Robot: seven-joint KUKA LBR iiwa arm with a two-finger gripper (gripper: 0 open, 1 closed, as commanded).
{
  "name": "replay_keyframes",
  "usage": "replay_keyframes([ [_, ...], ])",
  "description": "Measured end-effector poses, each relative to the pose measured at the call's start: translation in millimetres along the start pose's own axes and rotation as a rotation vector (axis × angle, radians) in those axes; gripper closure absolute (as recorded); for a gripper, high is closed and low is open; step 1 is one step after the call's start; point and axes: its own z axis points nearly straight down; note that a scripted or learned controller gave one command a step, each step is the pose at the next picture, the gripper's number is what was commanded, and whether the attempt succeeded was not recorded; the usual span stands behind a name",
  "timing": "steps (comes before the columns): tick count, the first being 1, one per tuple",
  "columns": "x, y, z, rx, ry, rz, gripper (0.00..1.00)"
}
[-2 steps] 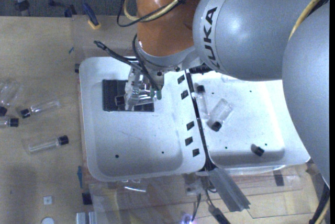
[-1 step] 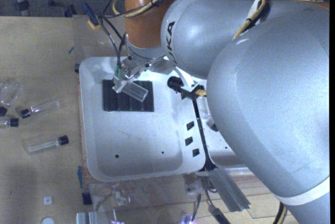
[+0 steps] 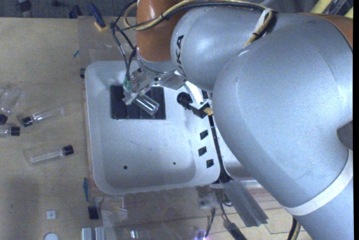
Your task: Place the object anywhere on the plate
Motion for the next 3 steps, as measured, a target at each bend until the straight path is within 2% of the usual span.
replay_keyframes([
  [1, 5, 6, -54, -0.001, -0.003, -0.533, 1.0],
  [2, 20, 3, -134, -0.002, -0.004, -0.779, 1.0],
  [3, 26, -9, -290, 0.0, -0.003, -0.718, 1.0],
])
